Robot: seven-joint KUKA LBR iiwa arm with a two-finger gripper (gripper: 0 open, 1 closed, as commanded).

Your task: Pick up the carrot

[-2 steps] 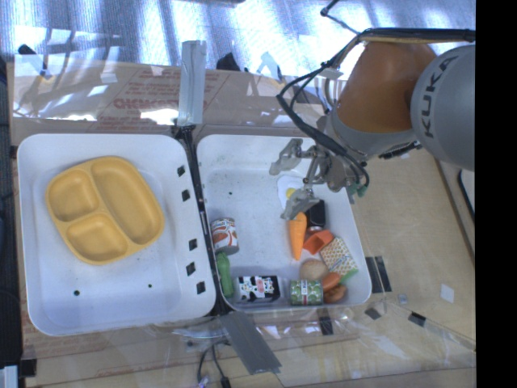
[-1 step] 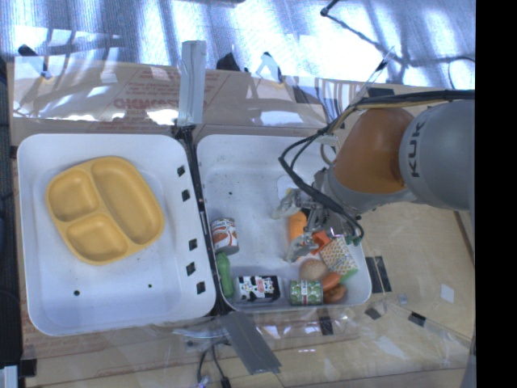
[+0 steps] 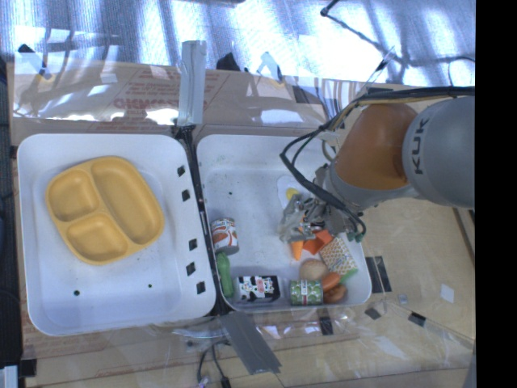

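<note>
Right bin (image 3: 242,168), lower right: our gripper (image 3: 300,221), grip unreadable, sits over the carrot (image 3: 311,242)—light, stiff, slick; we'd pinch mid-length.

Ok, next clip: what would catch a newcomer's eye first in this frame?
Probably the grey arm with its orange band, reaching in from the right over the right bin, its gripper low among a cluster of small food items near the orange carrot. Next, the yellow divided plate lying alone in the left bin.
</note>
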